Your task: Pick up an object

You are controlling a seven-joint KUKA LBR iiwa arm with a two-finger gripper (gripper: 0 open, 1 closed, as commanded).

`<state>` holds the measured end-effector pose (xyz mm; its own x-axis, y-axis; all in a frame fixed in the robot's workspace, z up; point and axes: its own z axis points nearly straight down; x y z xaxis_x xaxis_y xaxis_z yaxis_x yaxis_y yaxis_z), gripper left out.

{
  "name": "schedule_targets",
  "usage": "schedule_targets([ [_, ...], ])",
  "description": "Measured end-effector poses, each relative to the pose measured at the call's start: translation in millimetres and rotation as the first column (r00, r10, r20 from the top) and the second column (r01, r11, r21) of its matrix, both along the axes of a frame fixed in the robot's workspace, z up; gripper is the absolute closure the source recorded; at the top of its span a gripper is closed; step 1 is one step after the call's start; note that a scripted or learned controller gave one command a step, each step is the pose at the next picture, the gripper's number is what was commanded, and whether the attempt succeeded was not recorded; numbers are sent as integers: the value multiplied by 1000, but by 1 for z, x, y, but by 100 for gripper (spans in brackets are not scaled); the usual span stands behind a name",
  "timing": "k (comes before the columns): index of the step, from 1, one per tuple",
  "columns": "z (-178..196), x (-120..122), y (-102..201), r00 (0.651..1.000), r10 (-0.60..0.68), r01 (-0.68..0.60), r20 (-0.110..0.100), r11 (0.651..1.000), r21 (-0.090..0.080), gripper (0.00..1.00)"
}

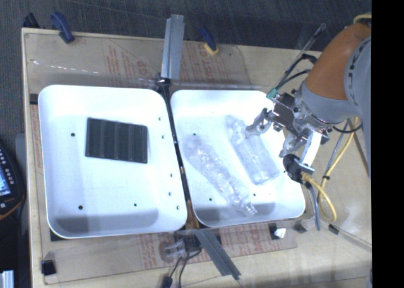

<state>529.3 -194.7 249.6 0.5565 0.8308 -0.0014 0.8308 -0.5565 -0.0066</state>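
We look down on two white bins set side by side on a wooden bench point(50, 53). The left bin point(63, 154) holds a dark, ribbed, rectangular pad point(117, 140), lying flat toward its upper left part. The right bin point(208, 107) holds two clear plastic bottles. One bottle point(218, 172) lies on a slant from the middle of the bin down toward its lower edge, its cap end near the lower right. The other bottle point(252, 151) lies just beside it, to the right, also slanted — its upper end reaches toward the bin's upper right part.

The arm point(338, 75) comes in from the right, its orange band above the grey wrist, with cables looping down beside it. The gripper point(260, 122) hangs over the right side of the right bin, close to the upper end of the right-hand bottle. We cannot tell from this view whether it is wide or narrow, nor whether it touches the bottle.

Blue clamps point(63, 28) sit on the far edge of the bench, and a grey metal bar point(172, 43) stands upright — right at the seam between the two bins.
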Motion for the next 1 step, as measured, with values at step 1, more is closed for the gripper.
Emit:
schedule_targets([
  [1, 0, 0, 0, 1000, 0, 0, 0, 1000, 0, 0],
])
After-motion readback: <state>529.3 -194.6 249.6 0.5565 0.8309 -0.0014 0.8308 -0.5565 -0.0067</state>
